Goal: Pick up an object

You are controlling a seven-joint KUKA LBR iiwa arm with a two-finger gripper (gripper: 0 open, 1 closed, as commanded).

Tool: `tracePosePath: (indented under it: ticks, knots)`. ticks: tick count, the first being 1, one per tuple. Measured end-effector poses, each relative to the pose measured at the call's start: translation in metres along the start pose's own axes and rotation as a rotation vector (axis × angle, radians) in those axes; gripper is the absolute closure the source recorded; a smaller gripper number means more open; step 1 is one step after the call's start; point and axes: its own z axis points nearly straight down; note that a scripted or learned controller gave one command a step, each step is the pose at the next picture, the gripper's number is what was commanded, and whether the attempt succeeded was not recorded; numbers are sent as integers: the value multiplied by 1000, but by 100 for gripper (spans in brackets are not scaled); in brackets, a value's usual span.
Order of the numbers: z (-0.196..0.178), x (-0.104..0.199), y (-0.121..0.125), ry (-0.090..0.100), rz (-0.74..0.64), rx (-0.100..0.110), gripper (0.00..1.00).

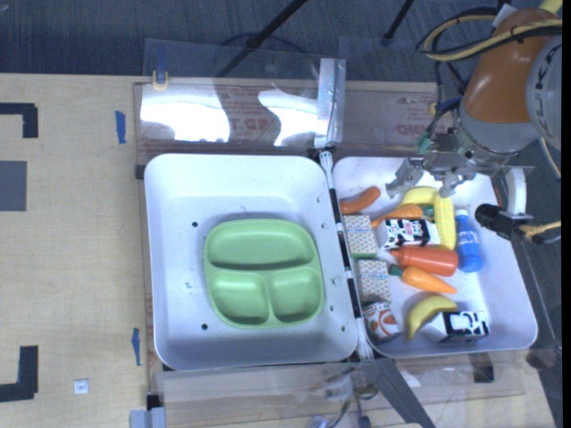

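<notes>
Our gripper [434,178] hangs spread wide, holding nothing, over the right bin's [522,315] far edge; the yellow banana [420,195] beneath looks light, stiff, slippery, so we grasp mid-body.

Dark blue carpet [89,16] behind a wooden bench [62,239].

1 camera – fixed overhead, slanted | 2 bins [236,169] in frame – arm [504,78] right

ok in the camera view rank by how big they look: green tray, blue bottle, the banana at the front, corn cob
1. green tray, by far the largest
2. banana
3. blue bottle and corn cob: they look too alike to rank
</notes>
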Motion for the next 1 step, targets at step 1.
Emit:
tracePosePath:
  ticks: [1]
  knots:
    - [113, -82, 38, -2, 60, -6, 0]
